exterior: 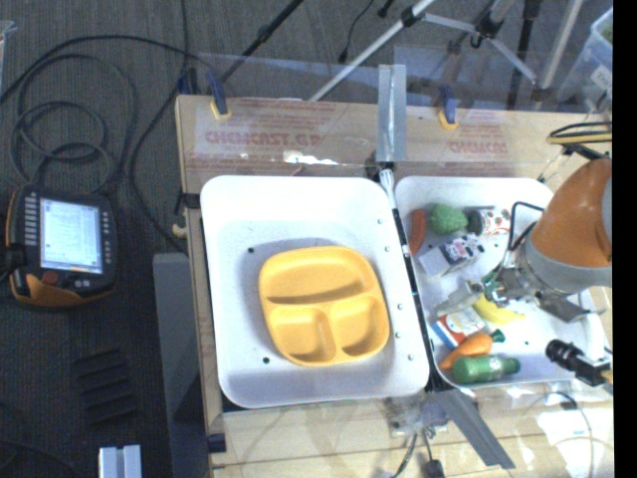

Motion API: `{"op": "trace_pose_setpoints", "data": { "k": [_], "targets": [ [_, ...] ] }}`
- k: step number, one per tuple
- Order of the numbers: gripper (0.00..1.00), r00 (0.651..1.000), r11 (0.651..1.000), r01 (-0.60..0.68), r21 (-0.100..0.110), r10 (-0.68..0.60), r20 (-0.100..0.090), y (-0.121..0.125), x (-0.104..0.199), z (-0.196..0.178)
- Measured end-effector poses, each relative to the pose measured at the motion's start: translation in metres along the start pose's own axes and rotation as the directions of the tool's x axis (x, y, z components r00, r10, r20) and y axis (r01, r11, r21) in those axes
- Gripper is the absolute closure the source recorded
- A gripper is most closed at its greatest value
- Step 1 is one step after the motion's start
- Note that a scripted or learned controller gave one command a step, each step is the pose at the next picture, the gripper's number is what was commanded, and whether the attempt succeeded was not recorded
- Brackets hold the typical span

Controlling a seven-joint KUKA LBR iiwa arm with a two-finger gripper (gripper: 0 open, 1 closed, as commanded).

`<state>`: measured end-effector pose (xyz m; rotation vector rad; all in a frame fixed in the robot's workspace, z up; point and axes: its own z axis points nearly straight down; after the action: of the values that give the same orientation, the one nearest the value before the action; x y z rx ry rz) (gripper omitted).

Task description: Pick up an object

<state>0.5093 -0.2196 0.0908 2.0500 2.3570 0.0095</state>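
**Inspector:** What was the position of the arm at the time of observation?

**Assistant:** The grey arm (577,237), with its orange band, reached in from the right and stood over the right bin (528,189). The gripper (495,289) was low among the clutter there. Whether its jaws were released or clenched could not be told; the wrist hid them.

**Inspector:** And the objects available for picking?

**Assistant:** All lay in the right bin. A yellow object (495,313) sat just beside the gripper, possibly touching it. Near the front wall lay a green bottle (488,367), on its side, with an orange carrot-like item (470,346) touching it from behind. At the far left corner were a green rounded object (446,217) and, beside it against the bin's left wall, a red-orange piece (418,229). Small dark-and-white items lay between; they could not be identified.

**Inspector:** The left bin?

**Assistant:** The left bin (229,297) bore a yellow divided tray (323,304), flat and turned somewhat askew, near its centre. A handheld control pendant (62,242) rested on the floor, well apart from the bench.
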Motion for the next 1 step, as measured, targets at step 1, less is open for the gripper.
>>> {"op": "trace_pose_setpoints", "data": {
  "k": [1],
  "targets": [
    [1.0, 1.0, 1.0, -0.002, -0.004, 0.002, 0.007, 0.0016, -0.0026, -0.0091]
  ]
}}
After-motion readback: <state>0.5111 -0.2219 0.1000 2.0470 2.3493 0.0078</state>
